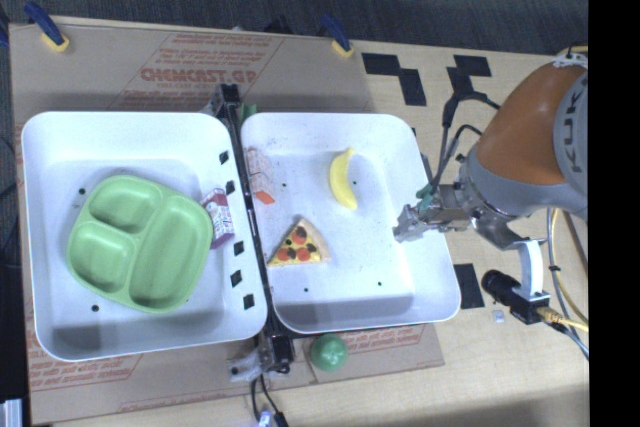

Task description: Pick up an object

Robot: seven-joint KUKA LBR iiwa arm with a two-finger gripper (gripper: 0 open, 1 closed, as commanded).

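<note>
Cardboard sheet (pixel 200 65) printed "CHEMCAST GP"

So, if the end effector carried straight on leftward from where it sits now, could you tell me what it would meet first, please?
Probably the pizza slice. The end effector sits at the right white bin's right edge, aimed left; the banana lies further up the view, off that line. Height above the bin floor is unclear, so it might pass over.

View: single fixed camera above the bench, looking down at a slant.
Framing: both white bins, left bin (pixel 40 215) and right bin (pixel 425 245), seen whole, far enough to include dark floor beyond.
Gripper (pixel 408 225): at the right bin's right wall; arm (pixel 530 140) enters from the right.
</note>
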